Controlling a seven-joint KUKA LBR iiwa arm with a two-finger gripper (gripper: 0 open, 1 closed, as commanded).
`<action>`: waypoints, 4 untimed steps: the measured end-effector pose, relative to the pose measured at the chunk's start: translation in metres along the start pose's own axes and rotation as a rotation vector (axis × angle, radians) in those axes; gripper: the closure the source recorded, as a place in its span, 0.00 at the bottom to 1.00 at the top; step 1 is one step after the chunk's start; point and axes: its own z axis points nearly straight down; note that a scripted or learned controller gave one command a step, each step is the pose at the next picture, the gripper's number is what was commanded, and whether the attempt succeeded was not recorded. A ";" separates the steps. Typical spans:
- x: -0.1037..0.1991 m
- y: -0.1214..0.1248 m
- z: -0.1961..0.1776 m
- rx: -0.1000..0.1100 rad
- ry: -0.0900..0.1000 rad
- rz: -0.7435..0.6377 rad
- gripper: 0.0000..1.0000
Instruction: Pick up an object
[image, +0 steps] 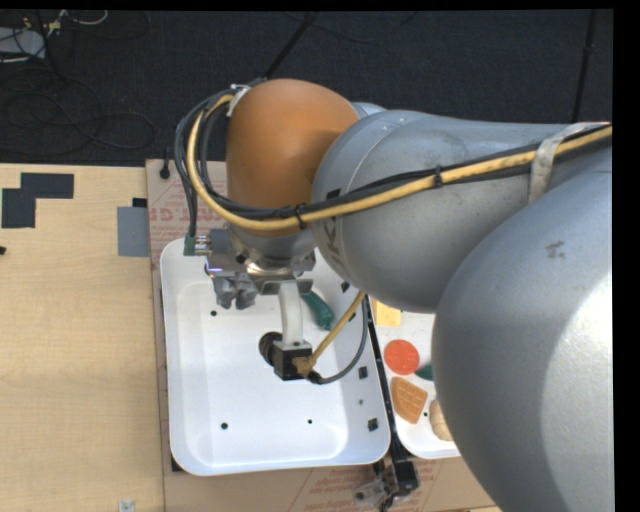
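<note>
My gripper (236, 295) hangs low over the far part of the left bin (215, 420), under the orange wrist band. A green object (321, 310) lies in that bin just right of the gripper, partly hidden by the arm. It sits beside the gripper, not in it. In the right bin (425, 447) I see a yellow piece (388, 317), a red-orange disc (402, 355) and a tan waffle-like piece (408, 398). The arm covers most of that bin.
The near half of the left bin floor shows bare white with a few small dark dots. A black divider (378, 385) runs between the two bins. Wooden bench surface (70, 350) spreads to the left.
</note>
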 end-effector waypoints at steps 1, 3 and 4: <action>-0.002 0.001 -0.009 0.003 -0.001 0.002 1.00; -0.005 0.001 -0.027 0.008 -0.004 0.002 1.00; 0.001 0.008 -0.024 -0.002 0.000 0.000 1.00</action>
